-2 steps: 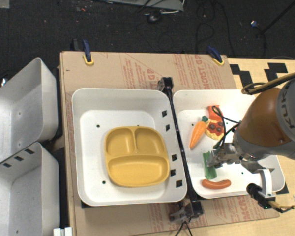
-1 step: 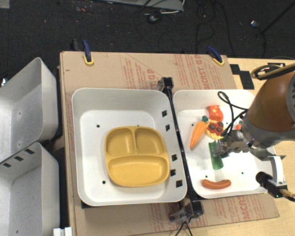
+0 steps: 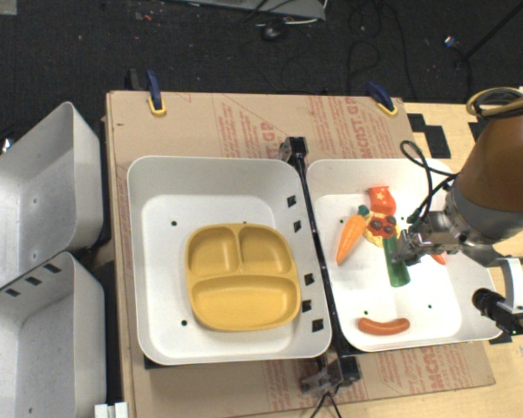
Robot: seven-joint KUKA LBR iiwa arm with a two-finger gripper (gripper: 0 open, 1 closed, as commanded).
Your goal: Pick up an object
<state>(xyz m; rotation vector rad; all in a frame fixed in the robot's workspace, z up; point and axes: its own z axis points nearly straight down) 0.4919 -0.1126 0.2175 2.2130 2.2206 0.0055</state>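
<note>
**Camera view: arm low over the right bin, nothing lifted yet**

Camera view shows the bench carrying two white bins side by side. The left bin holds a yellow divided plate near its middle. The right bin holds the candidates for picking: a green cucumber-like piece near the bin's centre, an orange carrot toward its left wall, a sausage by its near edge, and a small red-and-orange cluster of toy food toward the far side.

Judged from how things lie, the pick is not done: every object rests on the bin floor.

The arm reaches in over the right bin's right wall, wrist bent down, cables trailing above it. The gripper sits low at the upper end of the green piece, touching or just above it. Whether the pincer is released or clenched cannot be told; the wrist body hides that.
</note>
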